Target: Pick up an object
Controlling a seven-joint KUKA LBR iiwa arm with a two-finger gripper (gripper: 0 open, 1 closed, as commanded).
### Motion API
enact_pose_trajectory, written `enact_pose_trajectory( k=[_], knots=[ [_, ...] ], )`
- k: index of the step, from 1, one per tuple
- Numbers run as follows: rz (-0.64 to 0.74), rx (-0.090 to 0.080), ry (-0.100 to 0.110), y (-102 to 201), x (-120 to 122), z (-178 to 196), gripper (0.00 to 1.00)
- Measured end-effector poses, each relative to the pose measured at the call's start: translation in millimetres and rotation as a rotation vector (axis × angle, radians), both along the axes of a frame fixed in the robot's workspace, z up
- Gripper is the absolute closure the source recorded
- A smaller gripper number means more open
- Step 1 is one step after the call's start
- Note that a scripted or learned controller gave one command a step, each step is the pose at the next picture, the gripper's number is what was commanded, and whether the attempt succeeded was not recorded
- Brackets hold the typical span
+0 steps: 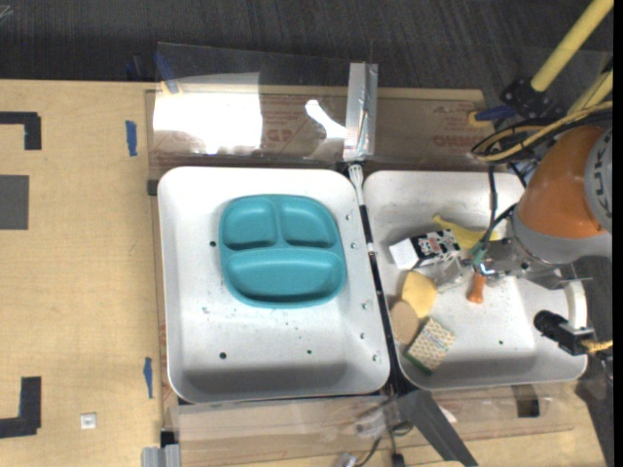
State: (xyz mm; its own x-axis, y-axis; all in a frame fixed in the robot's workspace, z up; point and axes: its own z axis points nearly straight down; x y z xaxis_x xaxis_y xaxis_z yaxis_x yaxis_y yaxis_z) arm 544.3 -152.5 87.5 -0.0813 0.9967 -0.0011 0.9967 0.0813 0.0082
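I see a smooth teal divided plate mid left bin. In the right bin, a rounded yellow sponge sits near its left wall. Gripper: grip unclear.

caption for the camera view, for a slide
Arm's gripper low among small objects in the right bin; teal divided plate in the left bin.

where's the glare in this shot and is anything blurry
In the camera view, strong glare whites out the clear sheet behind the left bin; the teal tray is evenly lit and sharp; the gripper and the small objects around it in the right bin look soft and hard to separate.
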Motion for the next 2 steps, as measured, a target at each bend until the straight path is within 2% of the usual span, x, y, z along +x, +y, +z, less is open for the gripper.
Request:
enact_pose_trajectory(
  k=[1,2],
  knots=[
    [-0.002,-0.003,-0.006,-1,1,12,1.0],
    [-0.089,-0.002,0.001,19,-9,1,1.0]
  ],
)
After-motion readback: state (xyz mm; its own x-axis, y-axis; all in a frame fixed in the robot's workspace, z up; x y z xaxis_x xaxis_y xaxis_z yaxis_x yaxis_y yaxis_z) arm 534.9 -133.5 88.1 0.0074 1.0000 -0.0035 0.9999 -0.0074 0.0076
